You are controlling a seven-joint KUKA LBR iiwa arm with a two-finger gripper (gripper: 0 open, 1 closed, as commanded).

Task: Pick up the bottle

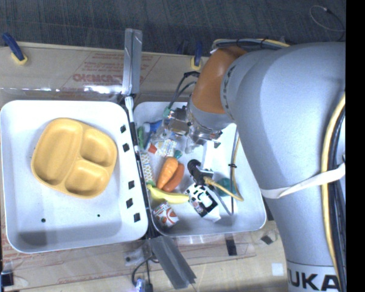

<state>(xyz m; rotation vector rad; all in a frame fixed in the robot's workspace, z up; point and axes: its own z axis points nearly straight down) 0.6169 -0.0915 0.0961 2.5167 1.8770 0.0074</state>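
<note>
Two shallow white bins sit side by side on the worktop. Left bin holds a yellow divided plate, three compartments, lying flat in the upper half of the bin. Right bin carries the clutter. The arm, grey with an orange band, reaches in from the right and covers much of the right bin's upper and right portions. The hand is down over the bin's upper-left area; cannot tell whether its grasping parts are apart or together, since wrist hardware and cabling hide them. The bottle, clear with a printed label, lies in the upper-left part of the right bin, just below and left of the hand, close to the divider between bins; contact with the hand cannot be judged. An orange carrot lies tilted just below the bottle. A yellow banana lies below the carrot, nearly horizontal. A black-and-white patterned object sits just right of the banana, and a small round orange-and-white object rests at the bin's lower-left corner.
</note>
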